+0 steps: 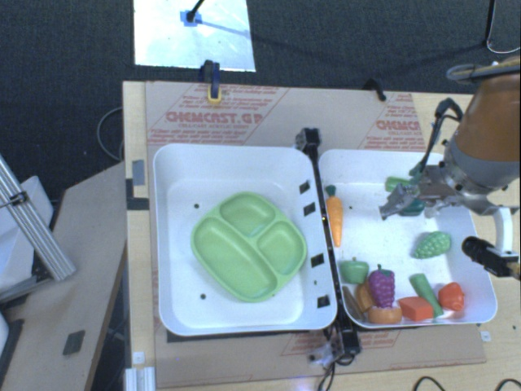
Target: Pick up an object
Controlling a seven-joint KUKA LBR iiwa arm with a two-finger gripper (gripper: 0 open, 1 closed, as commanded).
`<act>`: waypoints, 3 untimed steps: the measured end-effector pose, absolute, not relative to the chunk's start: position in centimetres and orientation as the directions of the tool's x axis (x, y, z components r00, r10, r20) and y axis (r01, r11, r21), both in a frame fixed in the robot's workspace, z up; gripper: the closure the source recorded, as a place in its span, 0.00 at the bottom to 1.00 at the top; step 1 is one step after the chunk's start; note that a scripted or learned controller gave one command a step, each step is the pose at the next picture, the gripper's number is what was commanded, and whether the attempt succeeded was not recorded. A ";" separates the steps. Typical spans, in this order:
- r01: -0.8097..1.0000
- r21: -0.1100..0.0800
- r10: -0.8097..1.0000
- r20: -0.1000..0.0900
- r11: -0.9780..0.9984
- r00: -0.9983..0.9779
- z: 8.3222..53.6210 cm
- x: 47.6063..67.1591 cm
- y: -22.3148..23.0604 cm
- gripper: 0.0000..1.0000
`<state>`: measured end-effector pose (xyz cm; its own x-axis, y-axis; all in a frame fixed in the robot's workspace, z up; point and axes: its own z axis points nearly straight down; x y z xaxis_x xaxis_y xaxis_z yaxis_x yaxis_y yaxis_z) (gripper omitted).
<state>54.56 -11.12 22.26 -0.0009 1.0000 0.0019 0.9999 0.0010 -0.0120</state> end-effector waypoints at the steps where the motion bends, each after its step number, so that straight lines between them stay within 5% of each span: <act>1: 1.000 0.001 1.000 0.000 0.004 -0.004 23.0 54.8 -11.1 0.00; 3: 1.000 -0.001 1.000 0.001 0.001 -0.001 11.2 54.5 -11.0 0.00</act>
